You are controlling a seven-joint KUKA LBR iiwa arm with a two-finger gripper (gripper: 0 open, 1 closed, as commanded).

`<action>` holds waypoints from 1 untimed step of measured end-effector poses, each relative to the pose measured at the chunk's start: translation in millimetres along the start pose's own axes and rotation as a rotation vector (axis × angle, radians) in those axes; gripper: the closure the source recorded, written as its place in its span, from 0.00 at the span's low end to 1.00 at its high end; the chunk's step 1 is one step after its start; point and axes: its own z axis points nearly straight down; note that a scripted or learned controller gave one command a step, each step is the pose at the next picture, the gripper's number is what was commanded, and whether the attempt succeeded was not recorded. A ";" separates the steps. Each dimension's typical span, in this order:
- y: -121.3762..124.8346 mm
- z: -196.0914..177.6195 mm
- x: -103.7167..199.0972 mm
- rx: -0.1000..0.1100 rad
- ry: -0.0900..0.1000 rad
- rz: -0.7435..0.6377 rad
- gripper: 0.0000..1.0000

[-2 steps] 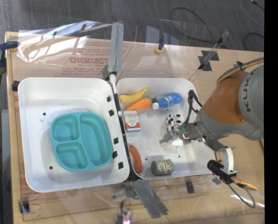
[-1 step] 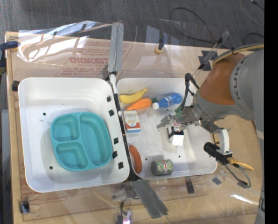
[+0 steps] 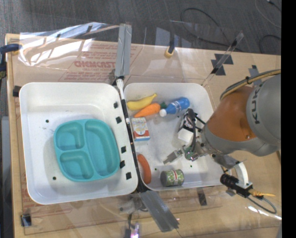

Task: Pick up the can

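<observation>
One can lies on its side by the right bin's near edge, just below the gripper; gripper's opening: can't tell, nothing visibly held.

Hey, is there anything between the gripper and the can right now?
No. In the camera view, bare white bin floor lies between the gripper and the can just below it.

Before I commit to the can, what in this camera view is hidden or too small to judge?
- Gripper: too small and cluttered to tell finger state, or whether it touches anything.
- Can: lying on its side; label unreadable.
- Orange object: partly hidden by the bin wall.
- Right bin: its right part is covered by the arm.
</observation>
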 end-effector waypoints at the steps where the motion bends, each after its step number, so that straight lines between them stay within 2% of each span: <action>1: 0.4 12.2 0.1 0.000 0.001 0.000 0.00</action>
